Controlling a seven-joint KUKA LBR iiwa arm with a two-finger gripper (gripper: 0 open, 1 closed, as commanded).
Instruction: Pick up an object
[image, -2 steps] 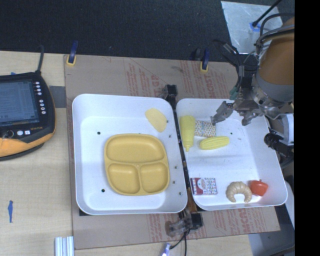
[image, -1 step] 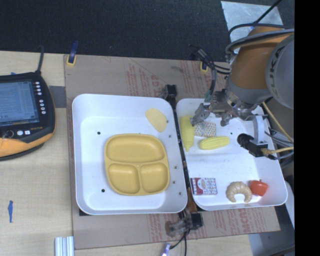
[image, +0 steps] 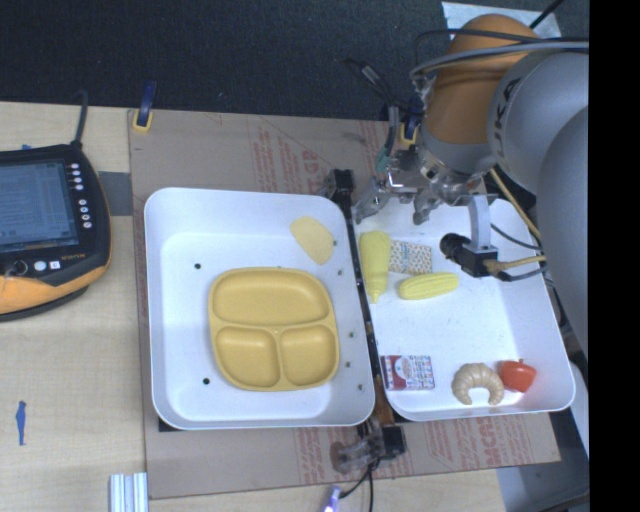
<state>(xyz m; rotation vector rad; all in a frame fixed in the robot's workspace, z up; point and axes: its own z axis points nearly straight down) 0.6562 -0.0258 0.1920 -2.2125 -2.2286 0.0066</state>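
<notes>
Brown cardboard (image: 250, 150) is lying under both white bins on the pale wooden bench (image: 60, 380), and a small metal bracket (image: 128, 490) is sitting at the bottom edge of the frame.

Nearest the viewer, in the lower part of the right bin (image: 545, 340), a small red-and-white carton (image: 408, 372) is lying flat by the bin's left wall. To its right a tan croissant (image: 478, 383) is resting, touching a red tomato-like piece (image: 517, 376) in the lower right corner.

In the left bin (image: 165, 300), a yellow divided plate (image: 273, 327) with three compartments is taking up the middle of the floor. A pale yellow oval chip (image: 313, 239) is leaning against the upper right wall of that bin.

Farther up in the right bin, a yellow corn cob (image: 428, 287) is lying sideways, just beside a second, upright yellow cob (image: 374, 263) that is standing against the dividing wall. A small patterned packet (image: 409, 256) is lying between them, touching both.

Above these, at the upper right of the frame, the hand (image: 415, 200) is hanging over the top edge of the right bin, with the orange band (image: 470, 85) and grey arm (image: 550, 130) looming behind. I cannot tell how far its parts are spread, and nothing is showing between them.

At the far left, a black tablet (image: 45, 215) in an orange case is resting on the bench.
</notes>
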